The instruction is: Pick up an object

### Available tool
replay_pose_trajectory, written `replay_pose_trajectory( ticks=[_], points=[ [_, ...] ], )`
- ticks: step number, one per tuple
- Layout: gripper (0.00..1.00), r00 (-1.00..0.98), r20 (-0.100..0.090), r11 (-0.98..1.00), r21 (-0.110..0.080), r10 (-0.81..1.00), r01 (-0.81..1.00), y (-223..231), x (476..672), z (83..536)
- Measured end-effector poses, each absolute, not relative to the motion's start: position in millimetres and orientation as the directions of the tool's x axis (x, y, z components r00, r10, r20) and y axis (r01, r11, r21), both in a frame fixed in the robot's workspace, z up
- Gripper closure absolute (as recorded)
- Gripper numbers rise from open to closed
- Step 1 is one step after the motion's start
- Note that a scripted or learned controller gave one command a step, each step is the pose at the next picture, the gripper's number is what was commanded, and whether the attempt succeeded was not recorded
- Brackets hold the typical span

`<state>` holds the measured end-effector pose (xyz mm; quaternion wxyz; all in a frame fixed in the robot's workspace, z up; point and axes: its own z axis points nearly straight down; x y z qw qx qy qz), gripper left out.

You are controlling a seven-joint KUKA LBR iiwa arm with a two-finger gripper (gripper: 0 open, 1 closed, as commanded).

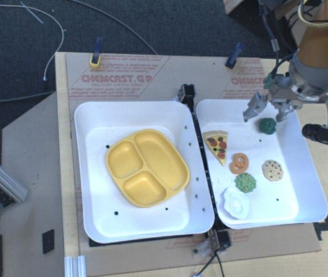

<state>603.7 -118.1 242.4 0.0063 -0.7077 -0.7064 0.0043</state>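
In the camera view, the two-finger gripper (266,112) is being held over the far end of the right-hand shallow white bin (311,178), its jaws spread apart and nothing clamped between them. The small dark-green rounded toy (268,125) is lying just beside the nearer fingertip — the likeliest target. Nearer the camera than that green piece are being kept a pizza-slice toy (216,146), a pretzel (239,163), a speckled cookie (272,170). A good grasp is being served by centring the open jaws over the green piece before any descent — not beside it.
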Motion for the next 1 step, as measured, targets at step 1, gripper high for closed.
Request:
replay_pose_trajectory(
  ticks=[1],
  points=[
    [0.0,-0.001,0.001,0.001,-0.001,1.0,1.0,-117.8,606.1,250.1]
  ],
)
